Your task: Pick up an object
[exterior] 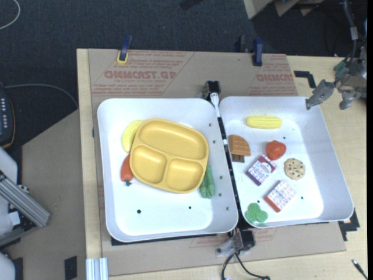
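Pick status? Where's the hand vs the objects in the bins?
Nothing looks done yet: the hand sits at the upper right corner of the right bin, above its rim and away from the objects. Nothing is between its fingers. The corn, cookie and tomato lie untouched. Left: descend, grasp one, lift.

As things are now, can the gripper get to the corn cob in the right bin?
Probably yes. The gripper hangs above the right bin's far right corner, and the corn cob lies alone near the far wall of the right bin, with nothing over it or touching it.
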Controlling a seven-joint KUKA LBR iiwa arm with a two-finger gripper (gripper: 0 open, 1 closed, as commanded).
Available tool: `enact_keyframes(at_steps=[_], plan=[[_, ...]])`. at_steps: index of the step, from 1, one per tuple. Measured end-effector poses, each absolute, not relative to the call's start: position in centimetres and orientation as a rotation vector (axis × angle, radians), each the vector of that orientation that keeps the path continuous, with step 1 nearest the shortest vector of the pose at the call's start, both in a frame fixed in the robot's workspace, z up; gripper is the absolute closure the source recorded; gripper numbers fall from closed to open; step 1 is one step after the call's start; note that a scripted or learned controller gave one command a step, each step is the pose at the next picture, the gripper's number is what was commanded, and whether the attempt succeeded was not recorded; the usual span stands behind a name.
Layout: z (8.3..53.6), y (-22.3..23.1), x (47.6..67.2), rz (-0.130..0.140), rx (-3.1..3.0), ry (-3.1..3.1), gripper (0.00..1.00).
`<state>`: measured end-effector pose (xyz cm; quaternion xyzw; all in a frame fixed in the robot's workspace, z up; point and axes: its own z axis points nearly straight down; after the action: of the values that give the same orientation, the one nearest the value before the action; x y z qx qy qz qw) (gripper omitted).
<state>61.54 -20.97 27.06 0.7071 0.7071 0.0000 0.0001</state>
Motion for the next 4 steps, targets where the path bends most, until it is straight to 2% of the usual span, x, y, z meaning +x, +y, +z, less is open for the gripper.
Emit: enact_keyframes(at_steps=[1,4], plan=[[21.0,-20.2,61.8,-0.004,2.224,2.227,0.0],[8.2,-20.9,61.2,-0.003,2.224,2.225,0.0]])
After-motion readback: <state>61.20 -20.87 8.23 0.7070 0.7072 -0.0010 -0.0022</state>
